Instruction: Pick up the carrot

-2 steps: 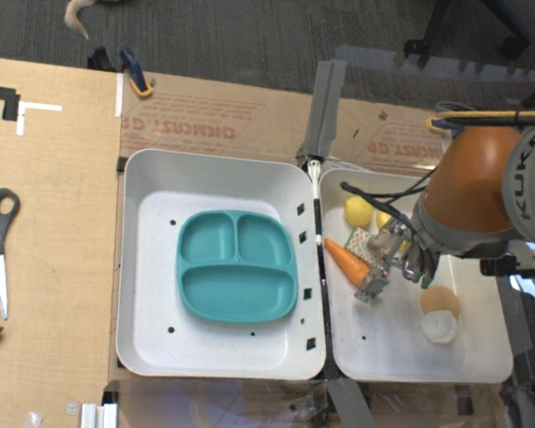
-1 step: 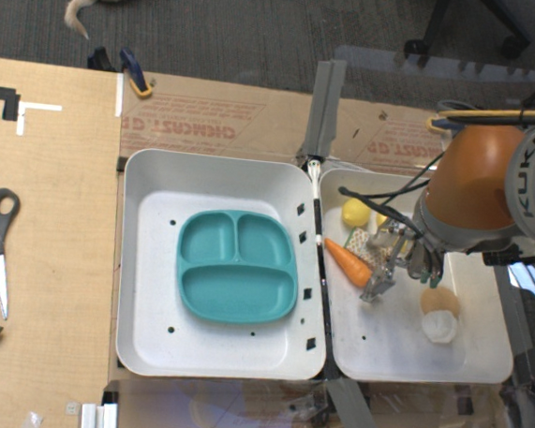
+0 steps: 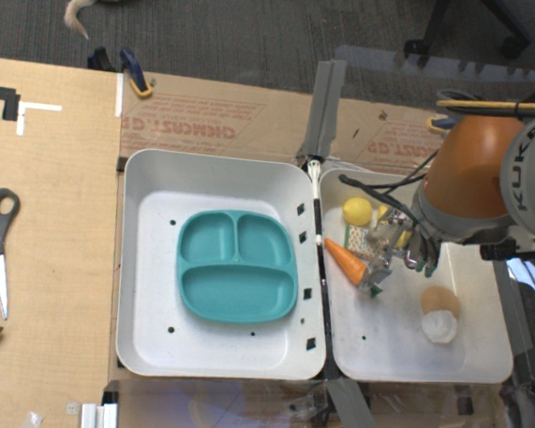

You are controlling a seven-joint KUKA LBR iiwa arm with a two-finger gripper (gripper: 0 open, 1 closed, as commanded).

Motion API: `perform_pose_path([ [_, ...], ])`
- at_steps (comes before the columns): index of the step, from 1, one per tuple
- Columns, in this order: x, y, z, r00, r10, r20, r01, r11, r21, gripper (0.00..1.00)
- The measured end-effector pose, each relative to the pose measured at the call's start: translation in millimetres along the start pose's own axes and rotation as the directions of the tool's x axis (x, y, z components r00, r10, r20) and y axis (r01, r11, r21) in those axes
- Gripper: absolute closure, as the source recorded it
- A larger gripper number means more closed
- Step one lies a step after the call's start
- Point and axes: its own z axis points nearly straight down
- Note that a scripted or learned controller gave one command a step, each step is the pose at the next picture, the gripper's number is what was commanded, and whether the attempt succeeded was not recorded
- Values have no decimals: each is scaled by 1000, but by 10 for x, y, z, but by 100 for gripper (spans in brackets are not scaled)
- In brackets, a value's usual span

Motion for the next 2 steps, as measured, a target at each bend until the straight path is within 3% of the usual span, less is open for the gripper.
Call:
perform_pose_path([
  [2, 98, -7, -4, 998, 64, 8, -64, 998, -3, 0],
])
